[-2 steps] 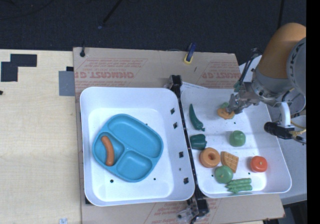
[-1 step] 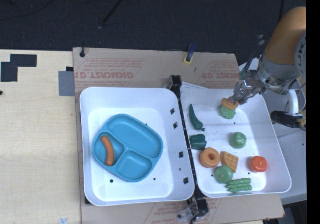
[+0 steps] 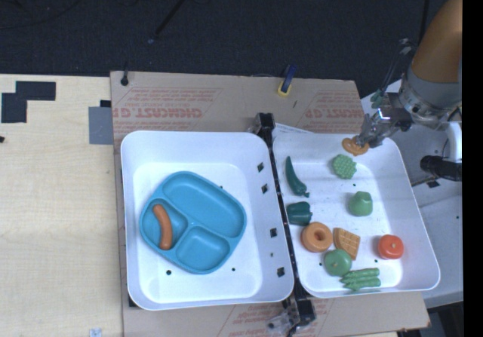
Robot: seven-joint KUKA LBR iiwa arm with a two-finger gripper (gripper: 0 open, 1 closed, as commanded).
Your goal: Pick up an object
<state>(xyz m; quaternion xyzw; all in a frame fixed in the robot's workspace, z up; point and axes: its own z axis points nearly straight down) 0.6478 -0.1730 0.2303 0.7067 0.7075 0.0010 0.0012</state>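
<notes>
Gripper (image 3: 371,132) sits at the right bin's (image 3: 419,200) one o'clock corner, closed on a small orange toy (image 3: 355,147) that looks lifted just over the rim, so the grab seems made and only the raise clear is left.

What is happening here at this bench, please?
A grey robot arm with an orange band reaches in from the right, and its pincer is at the far edge of the right bin, just above a small orange toy piece. Whether it grips that piece is unclear. The right bin holds toy foods, among them a doughnut, a tomato and a waffle. The left bin holds a blue divided plate with a sausage.
</notes>
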